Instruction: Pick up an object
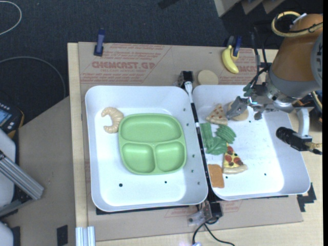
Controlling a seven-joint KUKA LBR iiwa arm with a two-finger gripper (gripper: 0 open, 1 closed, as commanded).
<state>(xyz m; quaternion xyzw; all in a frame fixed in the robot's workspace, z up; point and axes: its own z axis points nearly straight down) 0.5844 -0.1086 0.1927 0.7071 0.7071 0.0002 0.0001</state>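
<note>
Nearest, an orange toy slab [216, 177] lies by a pizza slice [233, 161], while the pincer [239, 108], grip unreadable, hangs over another slice [218, 115], seemingly targeting it.

I see my arm [300, 60] as a bulky grey body with a broad orange band above the wrist. A yellow cable loops over its top, and dark cables trail beside it

Dark blue carpet [46, 19] around a cardboard-topped bench [128, 60].
</note>
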